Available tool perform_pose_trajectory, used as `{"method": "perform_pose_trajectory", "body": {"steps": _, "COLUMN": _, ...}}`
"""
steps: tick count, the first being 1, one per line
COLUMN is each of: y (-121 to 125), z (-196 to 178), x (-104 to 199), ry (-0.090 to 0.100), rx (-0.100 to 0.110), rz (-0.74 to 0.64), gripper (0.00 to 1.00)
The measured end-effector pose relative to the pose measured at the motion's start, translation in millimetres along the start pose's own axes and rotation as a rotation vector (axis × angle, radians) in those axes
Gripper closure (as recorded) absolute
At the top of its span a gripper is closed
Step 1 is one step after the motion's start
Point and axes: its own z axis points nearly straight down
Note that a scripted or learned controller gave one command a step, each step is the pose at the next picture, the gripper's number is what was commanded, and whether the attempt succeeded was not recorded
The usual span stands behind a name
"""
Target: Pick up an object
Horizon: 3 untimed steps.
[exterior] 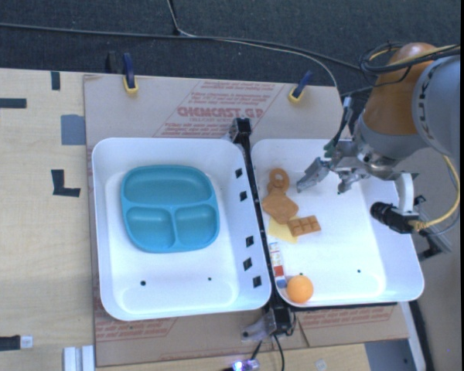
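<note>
The arm reaches in over the right bin (387, 277), its tool (329, 178) spread and holding nothing, hovering just right of the tan pretzel-shaped toy (278, 179). An orange ball (299, 288) lies at that bin's front-left corner.

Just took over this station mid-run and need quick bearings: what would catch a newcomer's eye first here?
The big blue divided plate sits alone in the left bin. In the right bin, a small cluster of toy food lies by the divider: a tan pretzel, a brown waffle piece and, at the near corner, an orange ball. The grey arm's gripper hangs open over the right bin, just right of the pretzel, holding nothing.
</note>
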Motion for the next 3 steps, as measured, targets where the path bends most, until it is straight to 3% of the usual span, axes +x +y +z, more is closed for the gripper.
{"method": "perform_pose_trajectory", "body": {"steps": 1, "y": -2, "z": 44, "x": -1, "ry": 0.0, "rx": 0.0, "rz": 0.0, "gripper": 0.0}}
{"method": "perform_pose_trajectory", "body": {"steps": 2, "y": -1, "z": 31, "x": 0, "ry": 0.001, "rx": -0.003, "rz": -0.002, "gripper": 1.0}}
{"method": "perform_pose_trajectory", "body": {"steps": 3, "y": 6, "z": -16, "x": 8, "ry": 0.0, "rx": -0.01, "rz": -0.002, "gripper": 1.0}}
